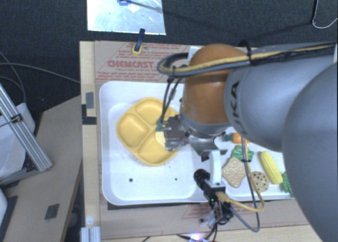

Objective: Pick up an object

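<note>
A yellow divided plate (141, 130) lies in the left white bin (119, 183), toward its upper middle. My arm reaches in from the right, its orange wrist band (211, 87) above the plate's right edge. The gripper (171, 136) hangs just over the plate's right rim, largely hidden by the wrist. In the right bin lie a corn cob (271, 166), a tan cracker (233, 171), a brown cookie (259, 180), something green (241, 152) and an orange piece (236, 138).
The bins rest on a cardboard sheet (127, 64) on the bench. A shiny foil sheet (125, 3) lies behind it. Cables (232, 204) trail over the front rim between the bins. A metal frame (21, 130) stands at the left.
</note>
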Available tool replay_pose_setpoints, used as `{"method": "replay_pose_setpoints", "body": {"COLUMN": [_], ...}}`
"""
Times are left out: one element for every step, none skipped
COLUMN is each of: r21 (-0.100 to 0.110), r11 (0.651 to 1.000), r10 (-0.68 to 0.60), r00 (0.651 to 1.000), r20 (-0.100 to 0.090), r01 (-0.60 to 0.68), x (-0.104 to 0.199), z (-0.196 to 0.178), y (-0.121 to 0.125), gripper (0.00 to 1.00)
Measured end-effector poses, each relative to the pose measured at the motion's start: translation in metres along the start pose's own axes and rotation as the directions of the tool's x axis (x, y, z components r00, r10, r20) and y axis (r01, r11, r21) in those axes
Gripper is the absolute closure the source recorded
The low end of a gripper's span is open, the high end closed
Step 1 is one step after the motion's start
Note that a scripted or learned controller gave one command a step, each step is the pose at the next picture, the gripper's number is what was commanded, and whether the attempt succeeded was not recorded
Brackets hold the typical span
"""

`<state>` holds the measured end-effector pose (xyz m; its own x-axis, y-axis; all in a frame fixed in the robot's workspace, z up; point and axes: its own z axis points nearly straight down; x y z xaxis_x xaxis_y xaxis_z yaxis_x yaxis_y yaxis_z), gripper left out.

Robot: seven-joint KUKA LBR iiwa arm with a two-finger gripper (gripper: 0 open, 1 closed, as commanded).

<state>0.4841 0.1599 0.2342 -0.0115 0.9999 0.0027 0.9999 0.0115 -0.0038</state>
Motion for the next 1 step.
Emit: {"method": "replay_pose_setpoints", "body": {"r21": [-0.022], "r11": [1.000], "r10": [0.007], "r00": [1.000], "r20": [-0.004], "r01": [-0.007], "x": [-0.0186], "z": [-0.1682], "y": [0.0033], "gripper": [1.00]}}
